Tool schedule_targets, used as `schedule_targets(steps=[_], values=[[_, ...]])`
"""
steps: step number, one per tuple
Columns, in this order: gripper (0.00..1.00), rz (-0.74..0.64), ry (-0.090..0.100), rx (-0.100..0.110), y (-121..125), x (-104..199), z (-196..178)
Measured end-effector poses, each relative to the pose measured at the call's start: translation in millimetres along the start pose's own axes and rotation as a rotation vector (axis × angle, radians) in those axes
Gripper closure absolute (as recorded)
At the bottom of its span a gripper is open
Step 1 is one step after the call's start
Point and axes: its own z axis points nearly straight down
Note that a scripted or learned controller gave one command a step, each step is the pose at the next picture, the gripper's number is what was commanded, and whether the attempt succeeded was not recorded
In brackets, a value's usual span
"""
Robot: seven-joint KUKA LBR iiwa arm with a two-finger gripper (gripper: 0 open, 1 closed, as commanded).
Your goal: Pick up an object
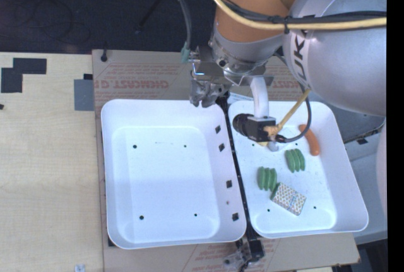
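- From my seat at the feed, the arm [341,31] comes in from the right and hangs over the back of the bench, its orange band high in the view.
- The gripper [205,95] sits above the back rims where the two bins meet, by the back right corner of the left bin [164,182].
- I cannot tell whether the claw is spread or pressed together; it is dark and crowded at that spot.
- All the loose things lie in the right bin [328,198], well apart from the gripper.
- The orange piece [312,142] lies towards the back right of that bin. It is slim, and its long axis runs from back to front, leaning a little to the right at the near end.
- The far green piece [295,159] lies just in front and to the left of the orange one. It is ridged, with its long axis roughly back to front.
- The near green piece [267,178] lies nearer the bin's middle, left of the far one, on much the same axis.
- The patterned packet [289,199] lies flat, just in front of the near green piece. It is turned askew, its long axis running from back-left to front-right.
- I cannot tell whether the packet touches the near green piece.
- Both bins rest on a cardboard sheet [139,78] with red lettering.
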Motion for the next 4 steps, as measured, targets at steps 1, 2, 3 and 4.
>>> schedule_targets(steps=[1, 2, 3, 4], values=[[1.0, 0.009, -0.002, 0.0, 3, -69, -42], [1.0, 0.005, -0.002, 0.019, -68, -69, 63], [1.0, 0.015, -0.004, 0.001, -62, -179, 30], [1.0, 0.015, -0.001, 0.009, -114, -274, 66]])
